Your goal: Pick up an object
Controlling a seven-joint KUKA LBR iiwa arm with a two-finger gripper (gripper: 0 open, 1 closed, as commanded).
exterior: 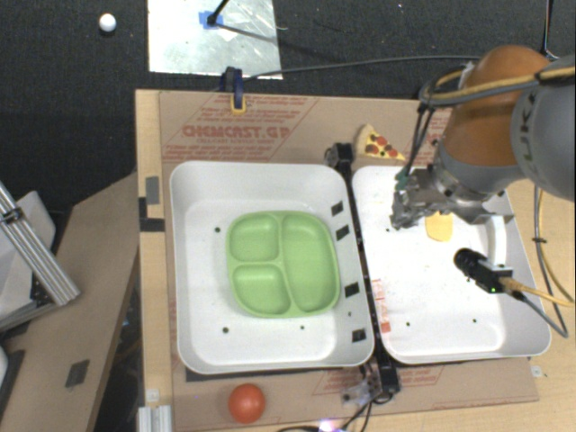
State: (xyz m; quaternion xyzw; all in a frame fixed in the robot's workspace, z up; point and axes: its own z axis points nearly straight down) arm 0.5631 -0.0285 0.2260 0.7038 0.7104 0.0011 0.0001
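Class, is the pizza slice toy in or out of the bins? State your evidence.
Out. The pizza slice toy lies on the cardboard sheet, just beyond the right bin's far rim.

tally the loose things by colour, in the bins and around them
green: 1, divided plate in the left bin
yellow: 1, small piece in the right bin
yellow and red: 1, pizza slice behind the right bin
orange-red: 1, big ball on the cardboard
white: 1, small ball far left
total: 5
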